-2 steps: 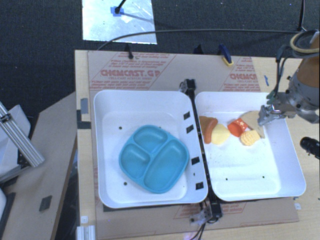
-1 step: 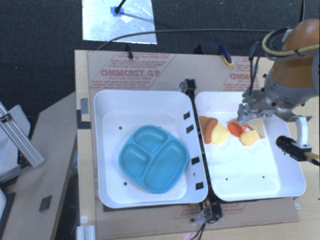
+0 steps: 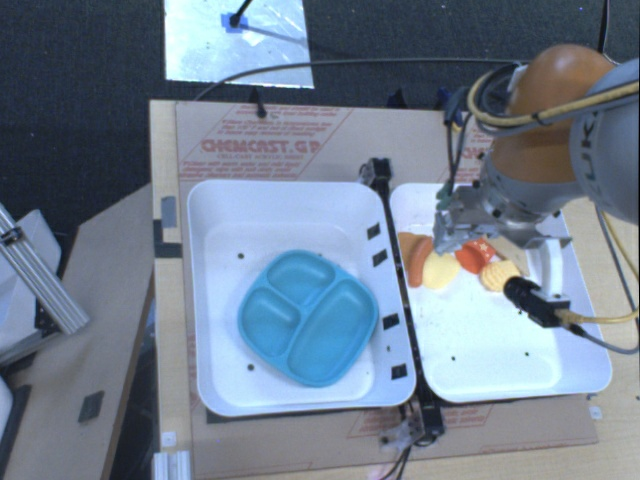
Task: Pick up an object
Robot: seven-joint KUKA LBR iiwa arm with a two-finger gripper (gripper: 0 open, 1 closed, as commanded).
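In the right bin (image 3: 500, 363) lie several small toy foods: an orange carrot-like piece (image 3: 416, 251), a pale yellow piece (image 3: 440, 272), a red piece (image 3: 474, 257) and a yellow-orange piece (image 3: 498, 275). My gripper (image 3: 452, 238) hangs low over this cluster at the bin's back left, right above the orange and red pieces. The wrist and arm body hide its fingertips. Nothing shows between its fingers.
The left bin (image 3: 225, 228) holds a blue divided plate (image 3: 307, 316). A black divider with clips (image 3: 392, 268) runs between the bins. A black cable connector (image 3: 530, 301) trails from the arm over the right bin. The front half of the right bin is bare white floor.
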